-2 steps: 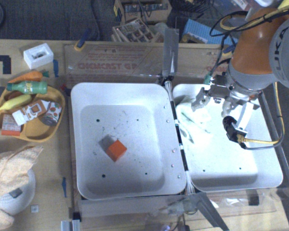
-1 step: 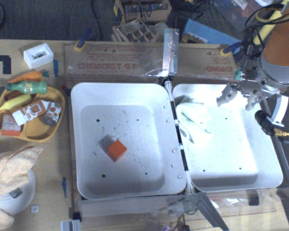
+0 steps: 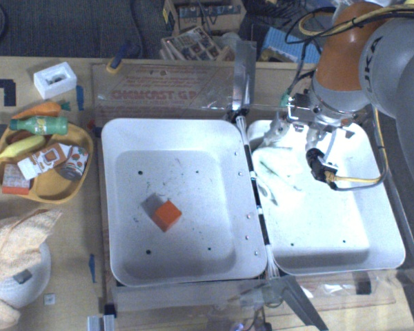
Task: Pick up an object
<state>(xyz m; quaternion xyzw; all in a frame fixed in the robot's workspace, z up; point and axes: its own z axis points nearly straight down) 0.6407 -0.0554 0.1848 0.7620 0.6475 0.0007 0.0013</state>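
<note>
One orange block [image 3: 168, 215] sat in our left bin [image 3: 117, 185]; our jaws hung over the right bin [image 3: 372, 254], state unclear.

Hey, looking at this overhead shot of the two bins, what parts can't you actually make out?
- Gripper: in the camera view, the wrist covers it and glare off the right bin washes it out, so its state is unclear.
- Right bin's far left corner: overexposed; anything lying there is unreadable.
- Orange block in the left bin: its grey far side may be shadow or a second piece.
- Items in the yellow bowl: labels too small.
</note>
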